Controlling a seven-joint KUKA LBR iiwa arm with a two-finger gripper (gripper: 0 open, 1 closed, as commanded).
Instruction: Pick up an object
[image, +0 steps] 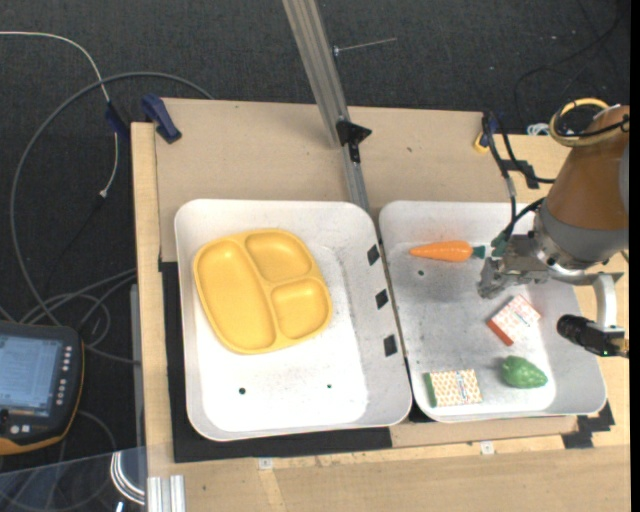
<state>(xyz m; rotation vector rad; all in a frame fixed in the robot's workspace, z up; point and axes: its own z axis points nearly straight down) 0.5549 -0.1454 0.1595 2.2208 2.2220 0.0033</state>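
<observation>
In the right bin, the carrot (441, 252) lies just left of the end effector (497, 272), long axis running left-right; whether that end effector is open or closed I cannot tell.

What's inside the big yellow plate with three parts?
Nothing shows in the yellow plastic divided plate; its three compartments look bare. It lies in the left white bin, and the bin floor under it is covered.

Tray (262, 290) in left bin (200, 400) (carrot (441, 252) right).
</observation>
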